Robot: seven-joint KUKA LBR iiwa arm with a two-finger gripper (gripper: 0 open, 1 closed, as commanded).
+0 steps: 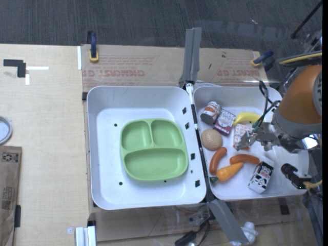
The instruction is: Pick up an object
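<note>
The right bin (287,191) holds several small items: a tin can (210,111), a dark red packet (224,122), a yellow banana (246,118), a pink and white packet (240,131), a tan egg-shaped roll (210,139), two red sausages (217,160) (245,159), an orange carrot (228,172) and a cow-patterned carton (260,177). My gripper (245,141) hangs low over the bin's middle, right at the lower edge of the pink and white packet and just above the right-hand sausage. Nothing is visibly lifted.
The left bin (102,137) carries a green divided plate (154,149). A grey divider (192,55) rises behind the wall between the bins. The arm's orange band (302,99) and wrist cover the right bin's right side. Clamps sit on the cardboard behind.
</note>
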